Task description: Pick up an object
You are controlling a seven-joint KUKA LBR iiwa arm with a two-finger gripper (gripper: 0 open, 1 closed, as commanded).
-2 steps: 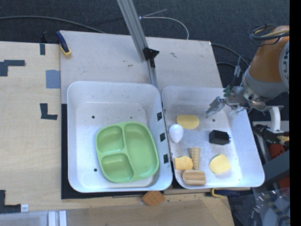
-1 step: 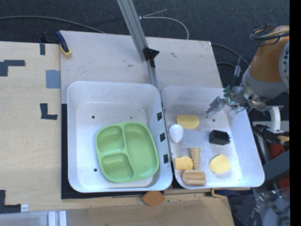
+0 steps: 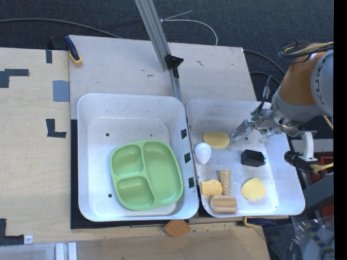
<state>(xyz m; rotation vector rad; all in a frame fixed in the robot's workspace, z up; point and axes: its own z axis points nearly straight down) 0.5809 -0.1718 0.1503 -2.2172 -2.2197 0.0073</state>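
nothing lifted yet: the hand [image 3: 242, 130] hangs narrowly parted and empty over the right bin [image 3: 287, 199], mid-right of frame, just beside the yellow piece [image 3: 217, 140].

Looked like a robotics lab: taped counter [image 3: 32, 140], loose cables [image 3: 190, 23], two white bins [image 3: 87, 107] of toy food.

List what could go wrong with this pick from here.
1. The items are crowded: the waffle piece, cone and bread roll touch or nearly touch, so a grab there may shove neighbours.
2. The gripper hangs beside the yellow oval piece; descending off-centre could push it toward the white egg.
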